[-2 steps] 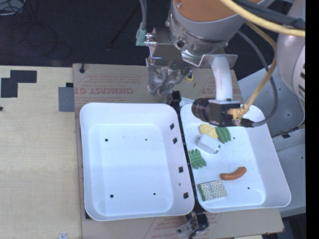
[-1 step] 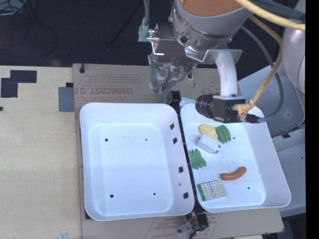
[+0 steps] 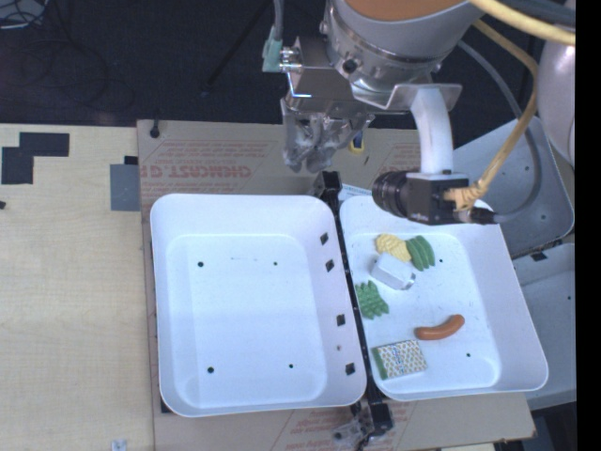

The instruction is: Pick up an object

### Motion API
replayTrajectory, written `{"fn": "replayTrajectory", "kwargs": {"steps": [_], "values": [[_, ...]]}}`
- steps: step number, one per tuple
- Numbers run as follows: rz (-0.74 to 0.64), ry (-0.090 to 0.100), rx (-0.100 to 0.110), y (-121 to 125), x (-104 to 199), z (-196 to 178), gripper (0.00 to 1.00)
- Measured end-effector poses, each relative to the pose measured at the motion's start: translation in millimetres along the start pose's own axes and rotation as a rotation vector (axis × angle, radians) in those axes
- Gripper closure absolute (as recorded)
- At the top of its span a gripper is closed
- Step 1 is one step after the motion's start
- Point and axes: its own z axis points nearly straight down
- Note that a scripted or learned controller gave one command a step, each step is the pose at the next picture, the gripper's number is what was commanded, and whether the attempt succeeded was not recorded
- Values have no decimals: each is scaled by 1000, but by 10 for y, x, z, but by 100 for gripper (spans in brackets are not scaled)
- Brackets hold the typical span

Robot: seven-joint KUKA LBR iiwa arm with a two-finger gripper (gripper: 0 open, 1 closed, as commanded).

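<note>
Camera view: the hand (image 3: 317, 148) hangs above the bins' far edge, grip state unclear; sausage (image 3: 439, 328) and the rest lie unpicked in the right bin (image 3: 526, 346).

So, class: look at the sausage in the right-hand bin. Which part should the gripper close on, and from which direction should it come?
Grip the sausage at its middle, coming straight down from above, fingers closing across its narrow width. It lies flat and long on the floor of the right bin, slanting up to the right, with bare floor on both long sides, so the fingers probably have room there.
</note>
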Motion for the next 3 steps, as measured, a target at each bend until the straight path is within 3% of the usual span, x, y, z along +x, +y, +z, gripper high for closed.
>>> {"fn": "replayTrajectory", "kwargs": {"steps": [3], "values": [[-19,-4,13,2,20,-273,100]]}}
